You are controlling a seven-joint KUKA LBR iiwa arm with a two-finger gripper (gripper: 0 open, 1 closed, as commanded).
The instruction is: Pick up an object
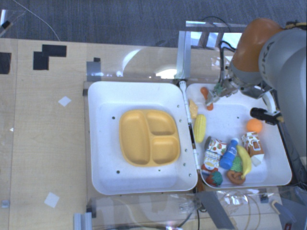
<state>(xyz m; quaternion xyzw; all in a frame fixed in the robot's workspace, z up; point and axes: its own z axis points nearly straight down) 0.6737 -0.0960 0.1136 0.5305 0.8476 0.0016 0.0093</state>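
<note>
The grey arm with the orange band (pixel 256 37) reaches in from the right and ends over the far left corner of the right-hand shallow white bin (pixel 283 169). Its two-finger gripper (pixel 211 99) sits low there, right at a small orange-red carrot-shaped toy (pixel 206 97) that lies near the bin's far wall. Whether the jaws are apart or together cannot be told at this size, nor whether the carrot toy is between them or merely beside them.

The rest of that bin's contents are spread along its left wall and near edge. A pale yellow lumpy toy (pixel 193 109) lies against the left wall, and just nearer is a yellow corn cob toy (pixel 200 128). An orange ball-shaped fruit toy (pixel 254 125) rests toward the right wall. Toward the near edge a cluster lies closely packed (some pieces touching): a white printed snack pouch (pixel 214 153), a blue plastic bottle (pixel 229 154), a yellow banana toy (pixel 245 160), a small white-and-orange carton (pixel 253 144), a teal round toy (pixel 217 178) and a red-brown toy (pixel 235 177).

The left-hand shallow white bin (pixel 103 128) carries a yellow plastic tray with three compartments (pixel 149 137), lying flat near its middle.
</note>
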